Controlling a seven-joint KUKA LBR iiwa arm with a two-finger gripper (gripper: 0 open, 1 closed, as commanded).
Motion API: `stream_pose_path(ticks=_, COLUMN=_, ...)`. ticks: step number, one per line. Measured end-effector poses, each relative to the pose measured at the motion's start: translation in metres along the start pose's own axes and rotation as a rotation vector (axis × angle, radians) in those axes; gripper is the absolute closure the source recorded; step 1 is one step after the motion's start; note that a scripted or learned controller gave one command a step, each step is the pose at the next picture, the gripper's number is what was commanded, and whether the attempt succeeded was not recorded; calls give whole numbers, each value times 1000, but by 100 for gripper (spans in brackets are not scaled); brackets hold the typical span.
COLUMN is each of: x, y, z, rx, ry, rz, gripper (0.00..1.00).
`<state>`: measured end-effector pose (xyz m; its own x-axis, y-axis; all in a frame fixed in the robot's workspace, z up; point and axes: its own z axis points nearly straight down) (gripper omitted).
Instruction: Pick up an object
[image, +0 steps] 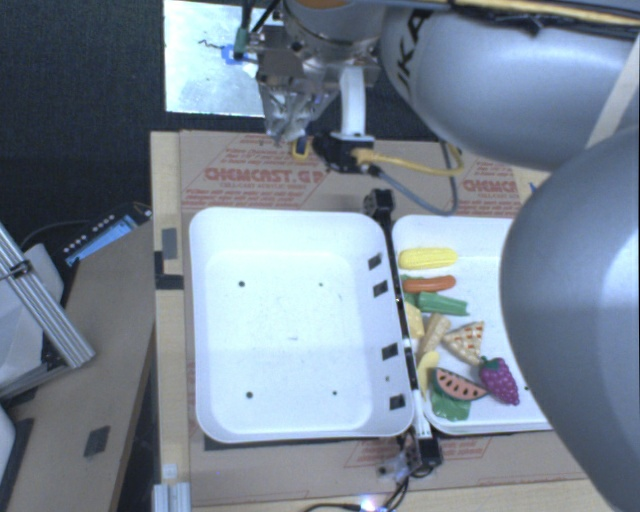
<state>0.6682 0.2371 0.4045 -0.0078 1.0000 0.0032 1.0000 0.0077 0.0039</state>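
My gripper (287, 128) hangs high above the back edge of the bench, beyond the left bin (215, 330), with nothing visible between its fingertips. In the right bin (490, 232) lie several toy foods: a corn cob (428, 259), a hot dog (429, 283), a green pepper (440, 302), a pizza slice (465, 342), a watermelon slice (460, 384) and purple grapes (500, 380). The grey arm covers the right part of that bin.
Black clips (385, 290) run along the divider between the two bins. Yellow and grey cables (410, 165) trail over the cardboard behind the bins. An aluminium rail (40, 310) lies off the bench at the left.
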Motion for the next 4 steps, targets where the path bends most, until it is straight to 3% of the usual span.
stream_pose_path(ticks=1, x=-15, y=0, z=-141, rx=-14, ry=2, rz=3, gripper=100)
stream_pose_path(ticks=2, x=-166, y=0, z=-132, rx=2, ry=-9, rz=21, gripper=100)
stream_pose_path(ticks=3, x=-298, y=-3, z=-123, rx=3, ry=-8, rz=20, gripper=100)
stream_pose_path(ticks=4, x=-390, y=-4, z=-132, rx=1, ry=-8, rz=16, gripper=100)
